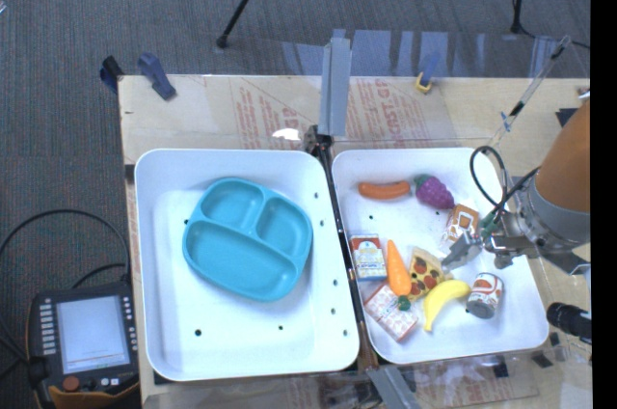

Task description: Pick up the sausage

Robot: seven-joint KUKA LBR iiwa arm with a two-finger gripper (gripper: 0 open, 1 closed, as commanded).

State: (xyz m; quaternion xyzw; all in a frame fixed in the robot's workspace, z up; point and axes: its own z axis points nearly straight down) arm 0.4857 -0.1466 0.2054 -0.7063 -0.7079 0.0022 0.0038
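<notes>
The worktop (231, 113) carries two white bins side by side. The left bin (159, 301), well away from the claw, holds a blue divided plate (249, 237). The right bin (525, 330) lies under the claw and holds the toy food.

The arm (569, 176) comes in from the right, and its claw (465, 248) hangs low over the middle of the right bin; whether it is open or closed I cannot tell, and nothing shows gripped in it.

Just below the claw lie a banana (445, 299) and a small can (484, 294), with a pizza slice (425, 272) and a carrot (397, 268) beside it toward the left bin. A bunch of purple grapes (435, 192) sits beyond it, toward the back wall.

The sausage (385, 190) lies flat next to the grapes, beyond the claw and off toward the left bin, apart from it. It looks like a light, stiff, smooth plastic toy, likely to roll or slip. The best hold is probably across its narrow middle, with the claw closing square to its long axis and clear of the grapes.
</notes>
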